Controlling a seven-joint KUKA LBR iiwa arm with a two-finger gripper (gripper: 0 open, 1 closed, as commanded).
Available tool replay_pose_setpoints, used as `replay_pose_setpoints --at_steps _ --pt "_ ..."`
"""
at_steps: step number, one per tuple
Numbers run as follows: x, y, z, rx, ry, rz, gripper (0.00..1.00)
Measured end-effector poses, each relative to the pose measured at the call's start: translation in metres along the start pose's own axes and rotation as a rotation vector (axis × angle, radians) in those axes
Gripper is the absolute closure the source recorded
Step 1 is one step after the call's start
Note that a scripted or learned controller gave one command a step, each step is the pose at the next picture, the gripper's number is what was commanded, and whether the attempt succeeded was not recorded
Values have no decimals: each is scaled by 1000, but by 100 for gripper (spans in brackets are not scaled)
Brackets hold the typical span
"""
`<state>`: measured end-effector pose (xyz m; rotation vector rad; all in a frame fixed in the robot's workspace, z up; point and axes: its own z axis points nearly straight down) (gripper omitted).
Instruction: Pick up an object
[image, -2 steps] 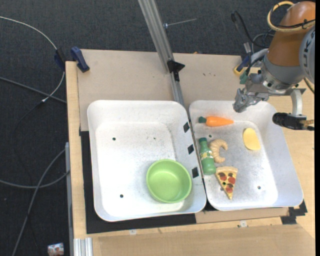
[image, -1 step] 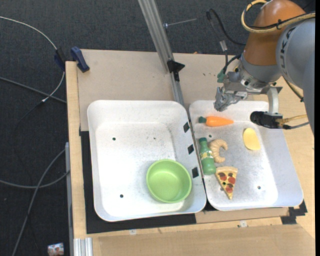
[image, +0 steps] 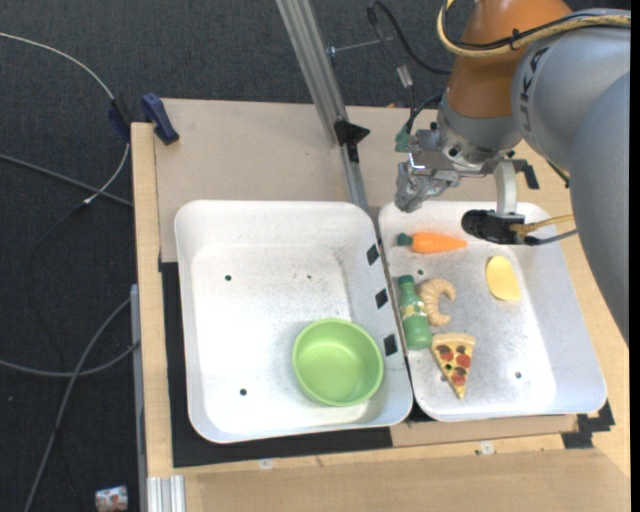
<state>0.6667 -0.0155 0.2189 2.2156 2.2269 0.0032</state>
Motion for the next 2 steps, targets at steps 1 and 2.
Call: replay_pose_setpoints --at_steps 1,2 --pt "54 -3 6 2 0 0 100" --pt "103 -3 8 1 0 1 100"
